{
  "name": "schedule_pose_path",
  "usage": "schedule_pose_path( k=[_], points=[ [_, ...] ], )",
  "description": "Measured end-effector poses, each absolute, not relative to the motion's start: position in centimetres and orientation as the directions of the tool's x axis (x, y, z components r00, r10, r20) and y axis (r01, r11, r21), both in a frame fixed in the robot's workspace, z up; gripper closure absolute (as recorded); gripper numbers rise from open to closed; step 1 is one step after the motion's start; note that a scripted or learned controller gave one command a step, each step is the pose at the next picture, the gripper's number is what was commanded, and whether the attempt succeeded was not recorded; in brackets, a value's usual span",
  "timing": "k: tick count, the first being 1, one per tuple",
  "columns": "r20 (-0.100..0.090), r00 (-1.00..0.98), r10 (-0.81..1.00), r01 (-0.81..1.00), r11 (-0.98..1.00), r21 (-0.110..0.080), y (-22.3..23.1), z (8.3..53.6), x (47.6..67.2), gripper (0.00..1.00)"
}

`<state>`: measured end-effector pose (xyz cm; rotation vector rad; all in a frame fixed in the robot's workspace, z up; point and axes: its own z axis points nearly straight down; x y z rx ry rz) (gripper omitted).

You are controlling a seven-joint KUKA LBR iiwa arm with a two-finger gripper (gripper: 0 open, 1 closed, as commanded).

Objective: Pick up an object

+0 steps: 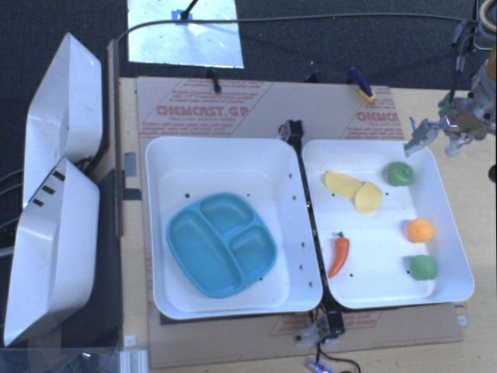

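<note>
My claw (435, 133) hung open above the right bin's (454, 208) far rim, near the round green ball (401, 173); white floor lay bare around it.

The right bin (458, 282) holds the pickable pieces: two pale yellow slices (355, 189) overlap near its middle top, the rounder one lower and to the right, and a green apple (401, 173) sits just beside them toward the far right corner. Down the right side, well apart from each other, rest an orange ball (420, 230) and below it a green round piece (423, 267). An orange-red carrot (339, 256) with a dark stem end up lies almost upright close to the bin's left wall, apart from the rest.
</note>
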<state>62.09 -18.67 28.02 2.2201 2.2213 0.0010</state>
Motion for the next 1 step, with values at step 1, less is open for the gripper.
schedule_pose_path(
  k=[1],
  points=[
    [0.000,0.048,0.999,0.999,-0.048,0.004,-14.74,31.20,56.43,0.00]
  ],
)
